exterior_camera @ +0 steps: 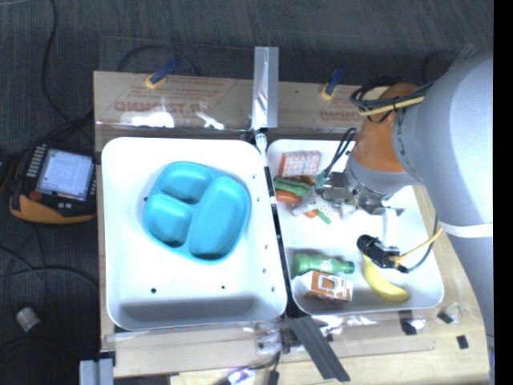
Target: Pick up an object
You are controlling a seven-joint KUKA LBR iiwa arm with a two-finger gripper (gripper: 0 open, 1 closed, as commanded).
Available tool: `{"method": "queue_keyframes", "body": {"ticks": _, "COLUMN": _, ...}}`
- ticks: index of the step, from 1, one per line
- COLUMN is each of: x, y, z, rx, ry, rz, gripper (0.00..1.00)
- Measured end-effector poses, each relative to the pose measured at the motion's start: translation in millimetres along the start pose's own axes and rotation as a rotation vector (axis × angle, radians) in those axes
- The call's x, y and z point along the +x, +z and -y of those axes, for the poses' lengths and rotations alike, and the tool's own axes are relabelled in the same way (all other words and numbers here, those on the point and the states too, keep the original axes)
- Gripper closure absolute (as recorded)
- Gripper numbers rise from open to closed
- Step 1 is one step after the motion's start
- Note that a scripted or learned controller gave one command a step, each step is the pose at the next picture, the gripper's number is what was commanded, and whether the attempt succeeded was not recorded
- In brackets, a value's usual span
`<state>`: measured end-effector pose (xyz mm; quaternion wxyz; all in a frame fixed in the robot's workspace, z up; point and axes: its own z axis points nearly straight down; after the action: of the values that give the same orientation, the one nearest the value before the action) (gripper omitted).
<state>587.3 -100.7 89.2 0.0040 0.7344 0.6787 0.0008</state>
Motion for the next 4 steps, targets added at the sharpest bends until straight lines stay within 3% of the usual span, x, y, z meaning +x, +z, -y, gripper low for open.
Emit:
{"method": "queue_keyframes", "body": {"ticks": 1, "x": 45.6, "y": -94.2, "z": -9.4, "rx": 0.009, "ry": -0.083, "rz": -0.001, "gripper": 0.00}}
{"method": "queue_keyframes", "body": {"ticks": 2, "x": -16.3, "y": 0.0, "z": 18.1, "rx": -0.001, "ry": -0.072, "rz": -0.003, "gripper": 0.00}}
{"method": "queue_keyframes", "body": {"ticks": 3, "x": -5.6, "y": 0.3, "z": -4.5, "rx": 0.002, "ry": -0.026, "rz": -0.001, "gripper": 0.00}}
{"method": "queue_keyframes", "body": {"ticks": 4, "x": -5.9, "y": -9.0, "z": -4.3, "rx": 0.004, "ry": -0.027, "rz": 0.001, "gripper": 1.00}}
